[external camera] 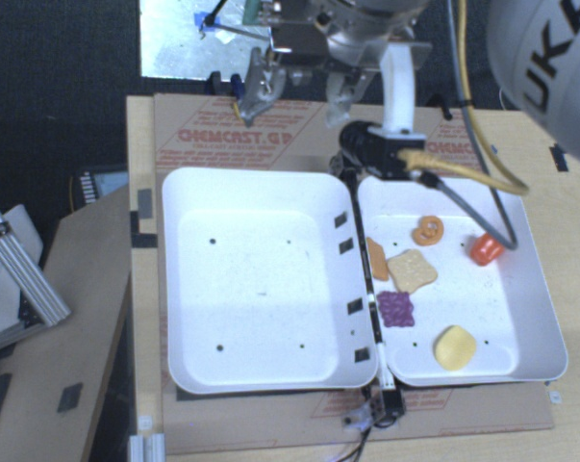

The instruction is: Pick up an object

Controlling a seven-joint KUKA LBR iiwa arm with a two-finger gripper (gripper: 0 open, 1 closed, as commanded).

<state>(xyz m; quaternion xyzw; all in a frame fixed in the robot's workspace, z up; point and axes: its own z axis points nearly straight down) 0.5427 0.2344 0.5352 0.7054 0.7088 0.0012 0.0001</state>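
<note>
Six food toys, among them a cracker (412, 270) and yellow lemon (455, 346), lie unpicked below the jaws (299, 92). Nothing sits between them; whether they stand parted I cannot tell. Descent and grasp remain.

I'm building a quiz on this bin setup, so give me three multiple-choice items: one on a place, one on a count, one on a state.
1. Where does the purple piece lie?
A. Right bin
B. Left bin
C. On the cardboard

2. How many items lie in the right bin?
A. Three
B. Six
C. Nine

3. How does the gripper stand?
A. Pressed on the yellow piece
B. Raised beyond the bins' far edge, above the cardboard
C. Resting in the left bin

Answers: 1 A, it sits by the bin's left wall. 2 B, ring, red piece, toast, orange wedge, purple and yellow pieces. 3 B, it hangs over the lettered cardboard.
</note>
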